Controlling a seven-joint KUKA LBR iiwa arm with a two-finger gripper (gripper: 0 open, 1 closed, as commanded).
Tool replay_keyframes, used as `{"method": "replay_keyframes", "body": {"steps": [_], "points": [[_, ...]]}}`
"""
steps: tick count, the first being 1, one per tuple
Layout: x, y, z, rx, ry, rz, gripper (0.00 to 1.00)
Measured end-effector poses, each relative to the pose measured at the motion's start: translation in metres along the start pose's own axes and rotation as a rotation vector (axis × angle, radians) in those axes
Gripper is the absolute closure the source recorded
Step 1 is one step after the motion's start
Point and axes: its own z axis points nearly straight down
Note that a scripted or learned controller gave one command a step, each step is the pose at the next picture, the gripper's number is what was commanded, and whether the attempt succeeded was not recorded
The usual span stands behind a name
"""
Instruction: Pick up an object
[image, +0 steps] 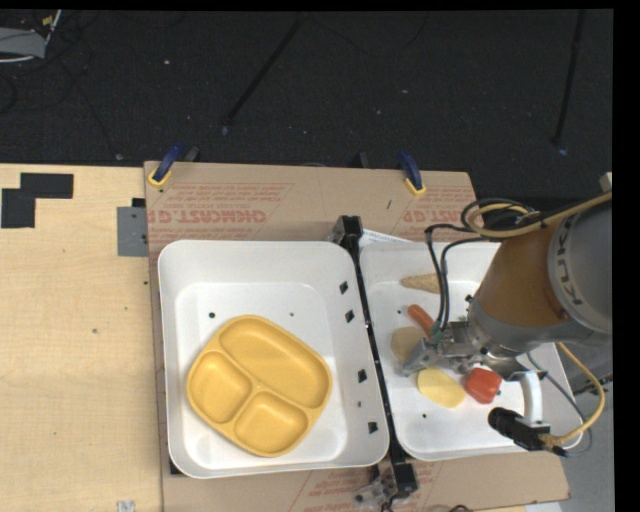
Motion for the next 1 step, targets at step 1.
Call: {"method": "replay_keyframes", "body": {"steps": [1], "points": [[-0.0013,0.001,-0.0124,-0.004,-0.001,0.002,1.0]]}}
